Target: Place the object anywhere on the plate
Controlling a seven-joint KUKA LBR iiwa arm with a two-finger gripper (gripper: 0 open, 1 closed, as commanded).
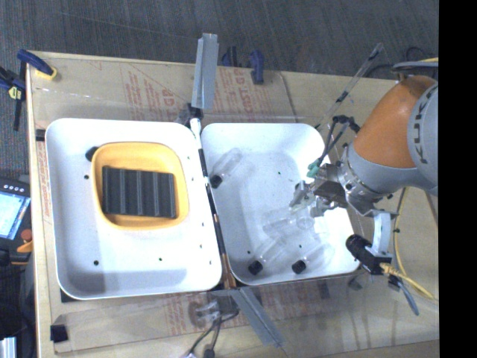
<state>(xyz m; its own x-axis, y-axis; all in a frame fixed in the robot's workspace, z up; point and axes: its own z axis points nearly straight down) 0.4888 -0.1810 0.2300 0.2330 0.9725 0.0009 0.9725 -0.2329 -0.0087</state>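
Fingers of the gripper [307, 198] reach down among clear plastic bottles [287, 233] in the right bin [253, 136]; whether they are spread or pinching, I cannot tell. Left of that bin, the yellow plate [141, 154] waits in the left bin [74, 267] to receive one.

Clear glossy plastic bottles [287, 233]; smooth white bins [67, 267]; matt yellow plate [139, 155].
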